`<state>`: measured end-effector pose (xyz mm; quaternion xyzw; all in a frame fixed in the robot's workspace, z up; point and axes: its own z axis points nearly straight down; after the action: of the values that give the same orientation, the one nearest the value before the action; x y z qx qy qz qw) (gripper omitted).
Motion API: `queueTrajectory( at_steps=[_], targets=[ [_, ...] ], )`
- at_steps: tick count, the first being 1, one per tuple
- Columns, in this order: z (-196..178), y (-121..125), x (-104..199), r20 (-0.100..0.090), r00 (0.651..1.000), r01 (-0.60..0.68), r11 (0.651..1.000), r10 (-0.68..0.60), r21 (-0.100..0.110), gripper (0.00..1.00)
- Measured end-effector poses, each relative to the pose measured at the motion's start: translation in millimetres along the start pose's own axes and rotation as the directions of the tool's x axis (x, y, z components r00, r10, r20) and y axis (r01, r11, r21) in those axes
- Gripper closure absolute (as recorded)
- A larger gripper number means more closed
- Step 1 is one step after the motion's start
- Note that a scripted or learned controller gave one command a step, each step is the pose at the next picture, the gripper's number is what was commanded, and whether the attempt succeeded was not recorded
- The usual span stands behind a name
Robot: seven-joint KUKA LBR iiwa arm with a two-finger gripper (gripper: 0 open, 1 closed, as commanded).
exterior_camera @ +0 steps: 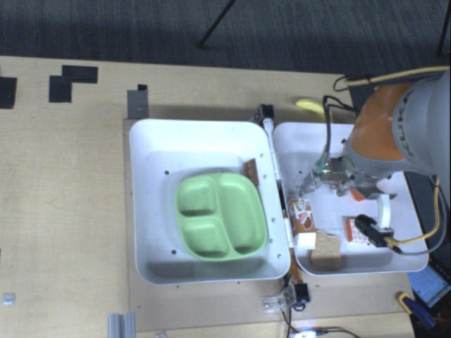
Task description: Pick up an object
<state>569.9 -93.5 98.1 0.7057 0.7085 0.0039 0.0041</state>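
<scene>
My gripper (312, 182) hangs low over the middle-left of the right bin (303, 138), below the orange-banded wrist (377, 129). Just under it lies a small orange-and-white packet (302, 215). A tan sponge-like block (326, 248) and a little white cube (306, 241) sit at that bin's near edge. A red-and-white packet (354, 229) lies to their right. The fingers blur against the bin floor.
The left bin (151, 182) holds a green divided plate (220, 215), with a brown piece (249, 167) at its far right corner. A yellow item (309, 105) lies on the bench behind the right bin. Cables trail past the bin's right side.
</scene>
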Motion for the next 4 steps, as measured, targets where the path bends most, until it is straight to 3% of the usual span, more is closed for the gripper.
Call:
queueTrajectory(
  at_steps=[1, 2, 3, 4],
  targets=[
    [10.4, -69.1, -4.6, 0.001, 1.0, -0.003, 1.0, 0.003, 0.002, 0.0],
    [-1.0, -66.4, -4.4, 0.002, 1.0, -0.002, 1.0, 0.002, -0.005, 1.0],
    [-0.9, -66.5, -4.4, 0.001, 1.0, -0.002, 1.0, 0.002, -0.004, 0.0],
    [9.5, -80.2, 6.7, 0.003, 1.0, -0.005, 1.0, 0.005, 0.0, 0.0]
  ],
)
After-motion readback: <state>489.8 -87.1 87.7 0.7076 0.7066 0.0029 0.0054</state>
